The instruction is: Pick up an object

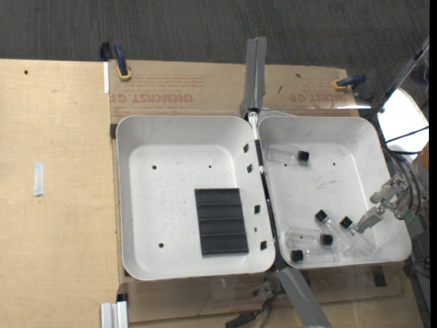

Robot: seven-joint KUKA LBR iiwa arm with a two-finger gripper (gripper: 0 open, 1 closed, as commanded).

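Approach step, judging from the pose: nothing grasped yet. On the tabletop (54, 115), left bin (136, 142) carrying a black ribbed block (221, 221); right bin (362, 139) carrying small clear vials with black caps (321, 217). End effector (360, 225) low near the right bin's right wall, just beside one cap. Next needing a descent centred over one vial. Opening of end effector impossible to tell; vial bodies nearly invisible against white.
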